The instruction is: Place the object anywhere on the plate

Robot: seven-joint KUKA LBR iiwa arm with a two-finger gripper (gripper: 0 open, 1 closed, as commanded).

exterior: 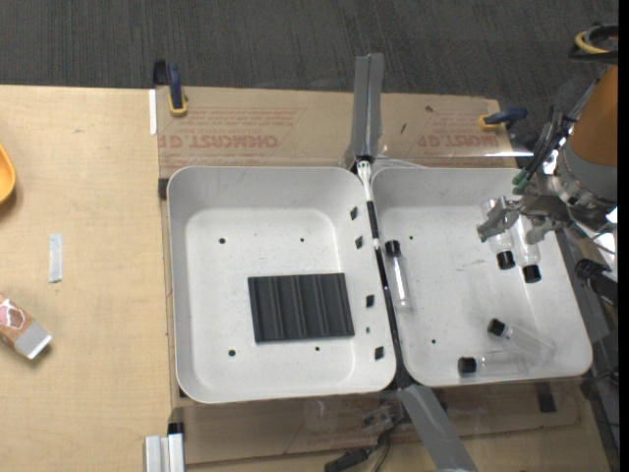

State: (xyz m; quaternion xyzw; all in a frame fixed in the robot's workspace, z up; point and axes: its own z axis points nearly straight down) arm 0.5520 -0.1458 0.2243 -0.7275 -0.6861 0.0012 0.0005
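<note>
At the near edge of the right bin [580, 357], a clear tube [501, 361] lying flat, long axis running across the bin, black cap at its left end. Just beyond, a second clear tube [519, 337], also flat, slanting from a black cap at the left down toward the bin's right corner, close to the first; touching or not, hard to say. Against the same bin's left wall, a third tube [398, 281], long axis running near to far, black cap at the far end, well apart from the other two.

In the left bin [197, 362], lying flat a little toward the near side, a dark ribbed rectangular plate [300, 307], grooves running near to far, nothing resting on it. All three tubes in the other bin, apart from the plate.

On the bare bench left of the bins, a small wrapped packet [24, 329] and, farther back, a pale strip [55, 259].

Over the far right part of the right bin, the gripper [518, 254], hanging from the arm's orange band [598, 131]. Open or closed: cannot say from this angle.

Behind the bins, a cardboard sheet [256, 131] held by two blue clamps [171, 85].
</note>
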